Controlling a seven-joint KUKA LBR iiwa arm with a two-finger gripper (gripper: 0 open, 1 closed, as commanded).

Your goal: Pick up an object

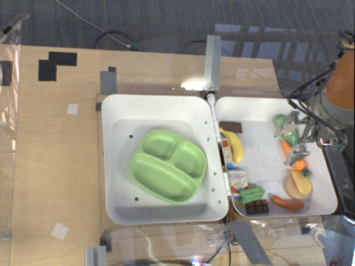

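At the right of the frame the gripper (pixel 295 148) hangs over a carrot (pixel 292 151) in the right bin (pixel 260 115); nothing looks lifted yet, and whether it grips anything I cannot tell.

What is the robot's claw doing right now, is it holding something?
Gripper: low over the right bin, right by the orange carrot; whether it is open, shut or holding anything cannot be told.

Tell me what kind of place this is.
Most likely a robotics lab bench set up for grasping trials. Two white bins sit side by side on a wooden bench, one holding toy food like a banana, and the gripper hangs over them.
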